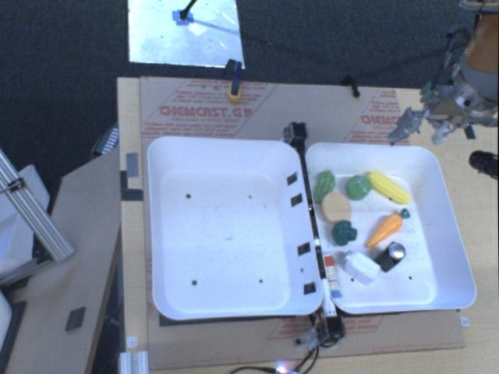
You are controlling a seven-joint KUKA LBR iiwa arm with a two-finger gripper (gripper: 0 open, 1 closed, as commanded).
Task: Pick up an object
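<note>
The right bin (448, 232) holds several small objects. Along its back lie a light green leafy piece (323, 185), a round green piece (359, 187) and a yellow corn cob (387, 187). A tan disc (337, 207), a dark green broccoli (343, 232) and an orange carrot (385, 229) sit in the middle. Nearer the front are a black and silver object (392, 254) and a white block (362, 267). My gripper (422, 129) hangs open over the bin's back right rim, well above the objects, with nothing between its fingers.
The left bin (226, 224) adjoins the right one along a black-clipped divider (308, 216). A cardboard sheet (210, 107) lies under both bins. A shiny metal plate (185, 22) lies on the floor behind. A metal frame (31, 216) stands at the left.
</note>
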